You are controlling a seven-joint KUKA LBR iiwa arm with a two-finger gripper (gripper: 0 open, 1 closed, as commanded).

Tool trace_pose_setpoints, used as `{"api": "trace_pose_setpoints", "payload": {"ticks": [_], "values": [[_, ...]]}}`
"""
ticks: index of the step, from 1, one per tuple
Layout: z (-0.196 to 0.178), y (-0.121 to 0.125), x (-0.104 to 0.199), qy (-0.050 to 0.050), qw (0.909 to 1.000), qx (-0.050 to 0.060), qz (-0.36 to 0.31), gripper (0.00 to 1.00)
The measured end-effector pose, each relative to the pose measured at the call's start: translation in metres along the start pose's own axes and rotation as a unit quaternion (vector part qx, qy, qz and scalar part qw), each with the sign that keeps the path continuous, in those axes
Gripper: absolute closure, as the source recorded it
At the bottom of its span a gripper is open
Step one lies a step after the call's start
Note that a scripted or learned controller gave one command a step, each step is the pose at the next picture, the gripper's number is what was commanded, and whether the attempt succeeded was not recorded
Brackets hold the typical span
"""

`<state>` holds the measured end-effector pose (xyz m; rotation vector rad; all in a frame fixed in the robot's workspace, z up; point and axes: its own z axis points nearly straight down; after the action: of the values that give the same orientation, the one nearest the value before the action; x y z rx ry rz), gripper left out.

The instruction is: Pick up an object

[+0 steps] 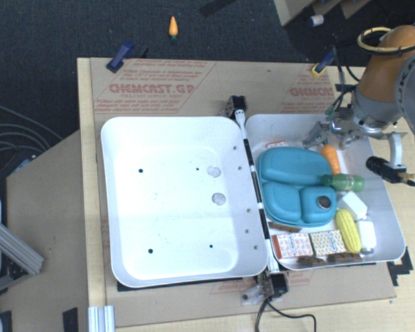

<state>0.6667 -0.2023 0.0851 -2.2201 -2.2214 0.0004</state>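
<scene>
The right bin [391, 216] holds a big blue plastic item [290, 168] with a smaller blue piece [318, 206] leaning on it. Beside them lie an orange carrot [332, 160], a green bottle [344, 182], a yellow corn cob [348, 229], a white block [353, 204] and flat printed boxes [311, 243]. My gripper [330, 134] hangs over the bin's far edge, just above the carrot's far end, on the grey arm with the orange band [394, 43]. Nothing is visibly lifted.
The left bin [124, 137] shows two small grey discs [216, 185] on its floor. A black clamp [237, 105] sits between the bins at the far side. A blue clip [120, 57] and a small orange item [173, 26] lie beyond the bench's far edge.
</scene>
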Motion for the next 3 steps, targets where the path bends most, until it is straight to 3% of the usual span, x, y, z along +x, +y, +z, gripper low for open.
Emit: {"api": "trace_pose_setpoints", "payload": {"ticks": [1, 2, 3], "values": [[-0.011, 0.001, 0.0, -0.001, 1.0, -0.001, 0.0, 1.0], [-0.107, -0.046, 0.099, 0.001, 1.0, 0.0, 0.0, 1.0], [-0.099, -0.064, 0.194, 0.0, 1.0, 0.001, 0.0, 1.0]]}}
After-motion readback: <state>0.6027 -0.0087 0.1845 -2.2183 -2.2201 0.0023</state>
